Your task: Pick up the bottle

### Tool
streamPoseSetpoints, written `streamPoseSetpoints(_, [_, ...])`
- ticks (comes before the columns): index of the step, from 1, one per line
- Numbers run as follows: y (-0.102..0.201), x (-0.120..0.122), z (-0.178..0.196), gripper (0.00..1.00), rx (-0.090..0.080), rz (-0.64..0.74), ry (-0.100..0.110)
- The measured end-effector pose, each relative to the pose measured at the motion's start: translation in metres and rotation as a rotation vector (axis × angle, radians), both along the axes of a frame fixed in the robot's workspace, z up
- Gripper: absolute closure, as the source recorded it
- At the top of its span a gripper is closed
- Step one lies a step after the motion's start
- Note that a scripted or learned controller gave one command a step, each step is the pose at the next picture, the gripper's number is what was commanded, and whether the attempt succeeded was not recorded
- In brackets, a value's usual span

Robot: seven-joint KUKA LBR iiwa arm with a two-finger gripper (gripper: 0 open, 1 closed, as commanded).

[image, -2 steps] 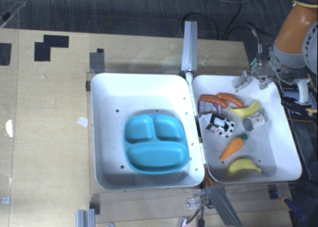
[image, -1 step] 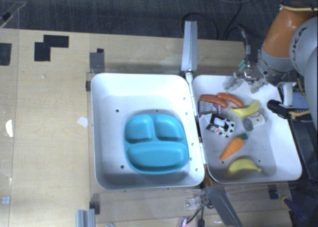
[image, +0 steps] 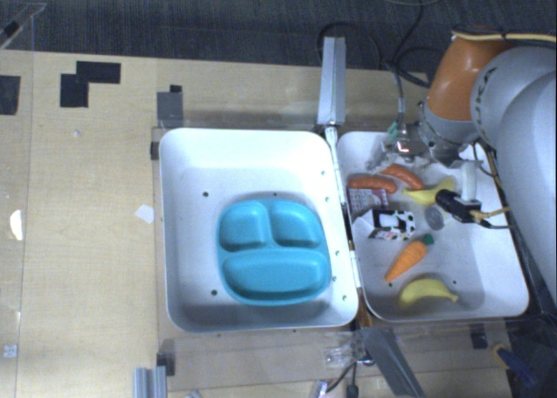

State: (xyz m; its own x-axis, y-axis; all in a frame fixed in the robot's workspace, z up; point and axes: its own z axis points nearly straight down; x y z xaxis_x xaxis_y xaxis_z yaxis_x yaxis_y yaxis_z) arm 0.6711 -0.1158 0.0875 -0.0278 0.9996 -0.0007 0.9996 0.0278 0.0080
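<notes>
A small black-and-white patterned item (image: 392, 222), seemingly the bottle, lies on its side in the middle of the right bin (image: 496, 300). My gripper (image: 397, 145) hangs over the bin's far left corner, above a red-orange sausage-shaped piece (image: 406, 175). It stands well behind the bottle and apart from it. The grey arm with its orange band (image: 452, 83) comes in from the right and hides the far right part of the bin.
The right bin also holds a hot dog (image: 372, 183), a yellow banana piece (image: 428, 196), a carrot (image: 407, 259), a second yellow banana (image: 426, 292) and a small grey disc (image: 433, 220). A blue divided plate (image: 274, 250) lies in the left bin (image: 191, 170).
</notes>
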Motion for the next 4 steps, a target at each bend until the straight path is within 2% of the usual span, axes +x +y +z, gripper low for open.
streamPoseSetpoints(1, [0.031,0.0,-0.001,0.0,0.001,-0.002,0.001])
streamPoseSetpoints(2, [0.032,0.003,0.013,1.0,0.001,0.001,-0.008])
streamPoseSetpoints(3, [-0.04,0.0,0.0,1.0,-0.002,0.057,0.0])
streamPoseSetpoints(4, [-0.089,-0.008,0.002,1.0,-0.001,-0.085,-0.002])
